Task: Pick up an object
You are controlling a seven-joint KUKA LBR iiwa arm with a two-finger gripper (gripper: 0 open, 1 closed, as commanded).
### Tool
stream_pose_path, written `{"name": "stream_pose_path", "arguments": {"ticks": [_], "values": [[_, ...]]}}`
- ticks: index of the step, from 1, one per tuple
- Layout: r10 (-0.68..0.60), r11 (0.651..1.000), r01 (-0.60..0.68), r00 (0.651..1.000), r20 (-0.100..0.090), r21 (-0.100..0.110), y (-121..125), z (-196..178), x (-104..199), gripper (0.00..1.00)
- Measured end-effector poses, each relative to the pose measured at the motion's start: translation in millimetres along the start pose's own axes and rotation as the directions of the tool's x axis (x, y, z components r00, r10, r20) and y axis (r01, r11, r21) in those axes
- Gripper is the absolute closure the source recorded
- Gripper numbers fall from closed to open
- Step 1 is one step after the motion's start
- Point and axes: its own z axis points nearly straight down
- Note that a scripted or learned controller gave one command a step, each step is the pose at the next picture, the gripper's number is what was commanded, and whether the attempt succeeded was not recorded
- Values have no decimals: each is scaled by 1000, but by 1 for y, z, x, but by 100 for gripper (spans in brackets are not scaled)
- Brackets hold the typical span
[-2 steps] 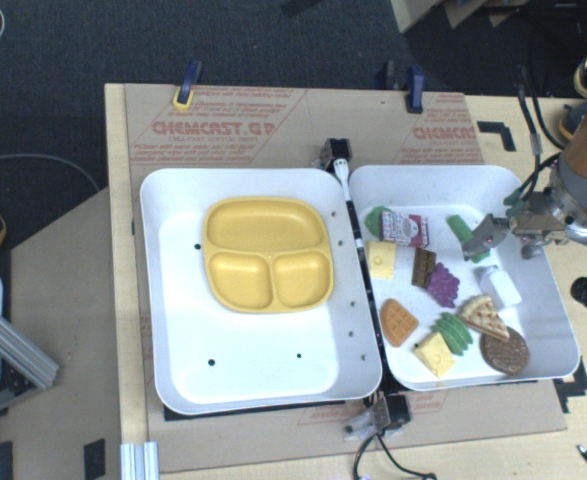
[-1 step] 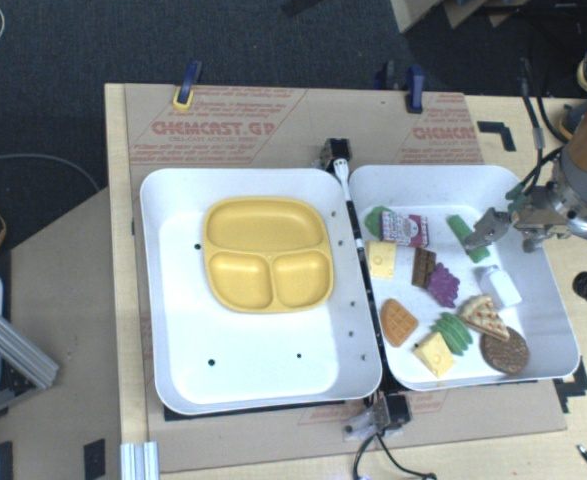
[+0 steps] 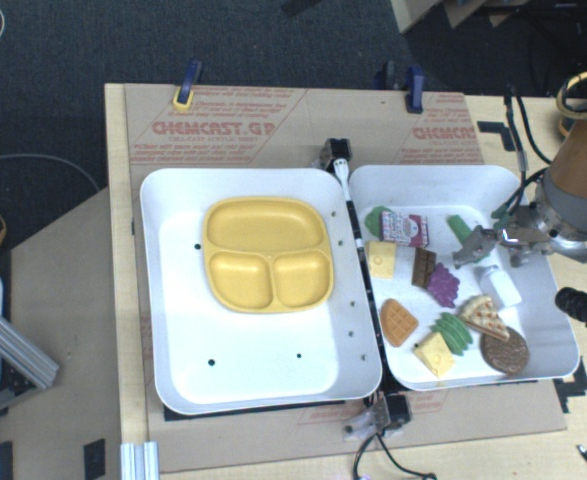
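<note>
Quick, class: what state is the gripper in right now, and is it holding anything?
Gripper: over the right bin, above the toy food; whether it is open or shut cannot be told, and nothing is seen held in it.

I have one fixed camera, mounted above the desk (image 3: 273, 118) and looking down at a slant. It sits far enough back to take in both bins whole, the left bin (image 3: 173, 298) and the right bin (image 3: 543, 308), with dark floor beyond the far edge. The arm (image 3: 578, 183) enters from the right.
</note>
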Motion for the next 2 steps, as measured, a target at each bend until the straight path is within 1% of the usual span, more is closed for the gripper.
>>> {"name": "stream_pose_path", "arguments": {"ticks": [1, 2], "values": [[-2, 1000, 2, 1000, 2, -7, -1, 61, 2, 0], [0, 1000, 1, 1000, 11, -27, 6, 74, -1, 0]]}}
